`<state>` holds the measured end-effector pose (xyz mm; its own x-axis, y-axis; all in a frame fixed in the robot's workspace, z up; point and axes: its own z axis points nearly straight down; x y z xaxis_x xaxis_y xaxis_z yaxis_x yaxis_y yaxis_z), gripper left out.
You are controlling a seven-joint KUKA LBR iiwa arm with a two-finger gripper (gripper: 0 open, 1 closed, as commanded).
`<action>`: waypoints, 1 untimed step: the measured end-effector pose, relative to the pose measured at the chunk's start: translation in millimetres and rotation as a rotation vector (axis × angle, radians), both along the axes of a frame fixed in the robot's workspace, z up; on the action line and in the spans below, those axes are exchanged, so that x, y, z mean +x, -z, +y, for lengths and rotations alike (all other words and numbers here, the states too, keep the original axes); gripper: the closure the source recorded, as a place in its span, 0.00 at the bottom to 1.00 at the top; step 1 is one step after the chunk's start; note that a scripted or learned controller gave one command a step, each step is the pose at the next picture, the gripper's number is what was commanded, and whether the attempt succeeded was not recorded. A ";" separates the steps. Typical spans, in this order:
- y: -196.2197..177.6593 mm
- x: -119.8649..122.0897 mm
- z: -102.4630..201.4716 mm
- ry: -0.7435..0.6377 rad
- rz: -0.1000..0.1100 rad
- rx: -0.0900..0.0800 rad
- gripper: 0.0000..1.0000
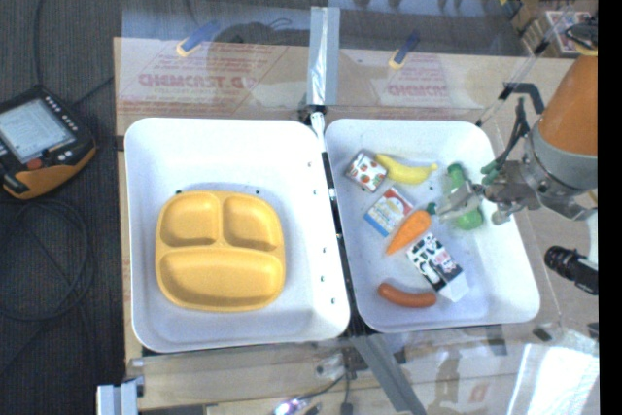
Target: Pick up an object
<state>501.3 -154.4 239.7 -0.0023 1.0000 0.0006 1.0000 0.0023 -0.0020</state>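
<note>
Hand [465, 202] low in right bin [505, 301], by green obj [470, 219]; spread or pinching, can't tell. Carrot [408, 230] just left, banana [406, 171] behind, sausage [407, 295] near front. Yellow tray [222, 250] in left bin [146, 160].

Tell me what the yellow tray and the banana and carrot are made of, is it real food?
Yellow tray: looks like moulded plastic, smooth and slightly glossy, with three pressed-in compartments. Banana and carrot: probably toy plastic, since each has one flat, even colour and a smooth skin with no marks. The picture is too small to be sure.
</note>
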 end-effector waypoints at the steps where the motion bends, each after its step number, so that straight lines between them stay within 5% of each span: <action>1: 145.2 7.2 49.3 -0.038 -0.002 -0.001 0.00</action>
<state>508.5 -105.1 94.5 -0.0399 0.9992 -0.0001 0.9992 0.0399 0.0000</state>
